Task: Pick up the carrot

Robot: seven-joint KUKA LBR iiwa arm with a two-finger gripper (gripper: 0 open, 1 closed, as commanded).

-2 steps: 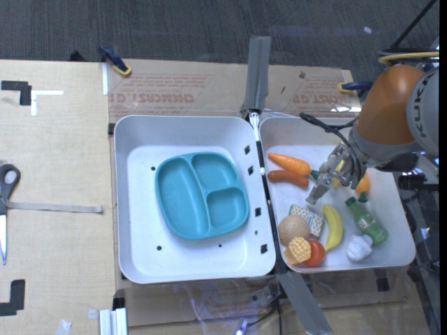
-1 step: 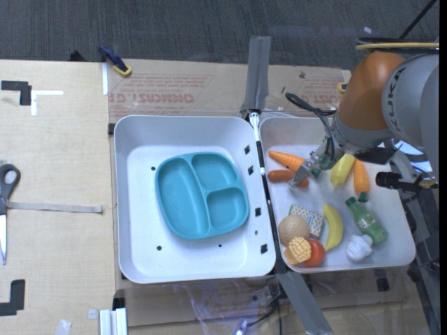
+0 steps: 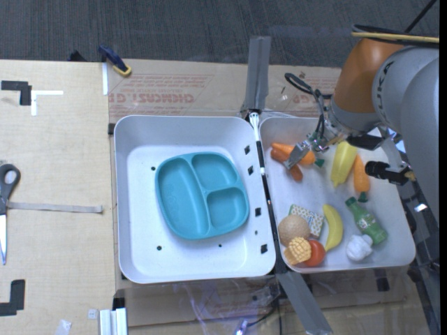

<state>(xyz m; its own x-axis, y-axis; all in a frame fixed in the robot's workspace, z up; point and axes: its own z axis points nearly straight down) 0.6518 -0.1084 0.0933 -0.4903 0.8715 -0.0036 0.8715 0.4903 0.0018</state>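
The carrot (image 3: 282, 151) is a short orange piece lying in the upper left part of the right bin (image 3: 398, 257), close to the divider between the bins. My gripper (image 3: 308, 149) is low over the carrot's right end and touching or nearly touching it, with the grey arm and its orange band (image 3: 363, 75) rising to the upper right. The gripper's metal parts cover that end of the carrot.
The right bin also holds a small brown-red piece (image 3: 296, 172), a yellow pepper (image 3: 342, 162), an orange piece (image 3: 360, 175), a banana (image 3: 334, 226), a green bottle (image 3: 367, 222), a white item (image 3: 359, 248) and several round foods at the front. A blue divided plate (image 3: 202, 195) lies in the left bin (image 3: 133, 208).
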